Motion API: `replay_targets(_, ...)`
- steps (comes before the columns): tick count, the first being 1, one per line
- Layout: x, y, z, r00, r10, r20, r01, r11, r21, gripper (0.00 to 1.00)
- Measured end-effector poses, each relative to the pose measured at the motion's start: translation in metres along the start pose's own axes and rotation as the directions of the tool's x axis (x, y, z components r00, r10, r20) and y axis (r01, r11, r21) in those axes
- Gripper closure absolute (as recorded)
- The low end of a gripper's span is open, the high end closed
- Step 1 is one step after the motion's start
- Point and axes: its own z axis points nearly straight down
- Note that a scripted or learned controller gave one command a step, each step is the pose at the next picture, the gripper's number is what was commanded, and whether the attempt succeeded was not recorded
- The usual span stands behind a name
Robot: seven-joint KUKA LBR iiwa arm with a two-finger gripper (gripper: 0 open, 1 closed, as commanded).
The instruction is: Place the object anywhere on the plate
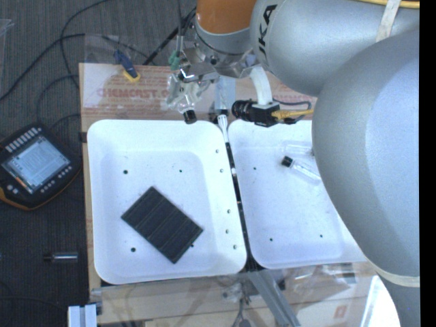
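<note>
Small clear tube with black cap (298, 166) lies in right bin (272, 251), likely light, slippery, grab mid-body; gripper (203, 116) apart, nothing between, above bins' top edge; dark plate (162, 224) in left bin (109, 182).

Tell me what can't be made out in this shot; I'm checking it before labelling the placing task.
- Right bin: its right part is hidden by the grey arm in the camera view.
- Small clear object in the right bin: too small and faint to identify.
- Gripper: its fingers are too small and cluttered to read.
- Dark ridged plate in the left bin: fully visible, though what it is made of can't be told.
</note>
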Motion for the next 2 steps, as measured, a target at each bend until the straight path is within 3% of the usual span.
replay_targets(1, 0.0479, 0.0178, -0.0666, 0.949, -0.315, 0.001, 0.315, 0.949, -0.002, 1.0)
replay_targets(2, 0.0479, 0.019, -0.0738, 0.949, -0.314, 0.005, 0.314, 0.949, 0.002, 1.0)
